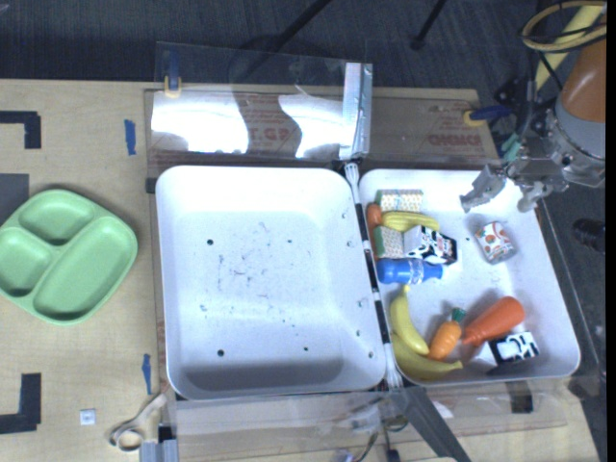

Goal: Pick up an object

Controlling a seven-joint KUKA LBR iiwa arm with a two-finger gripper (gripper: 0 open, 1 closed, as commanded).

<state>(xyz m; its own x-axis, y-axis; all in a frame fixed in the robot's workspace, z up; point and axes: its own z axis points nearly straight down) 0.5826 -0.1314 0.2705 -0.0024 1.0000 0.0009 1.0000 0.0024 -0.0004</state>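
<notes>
The right bin (563, 287) holds the objects. A yellow banana (407, 335) lies along its left front, beside a small carrot (446, 338) and a larger carrot (494, 320). A black-and-white block (514, 349) sits at the front right. Further back lie a blue bottle (408, 271), a black-and-white cow toy (435, 248), a yellow piece (409, 222) and a patterned box (401, 200). A red-and-white can (495, 242) lies apart on the right. My gripper (503, 196) hangs over the bin's far right corner, just behind the can, open with nothing between its fingers (478, 196).
The left bin (183, 200) stands beside the right one. A green divided plate (65, 255) rests on the bench at the far left. A clear plastic sheet (260, 114) stands behind the bins. Cables and a tripod are off the bench at the back.
</notes>
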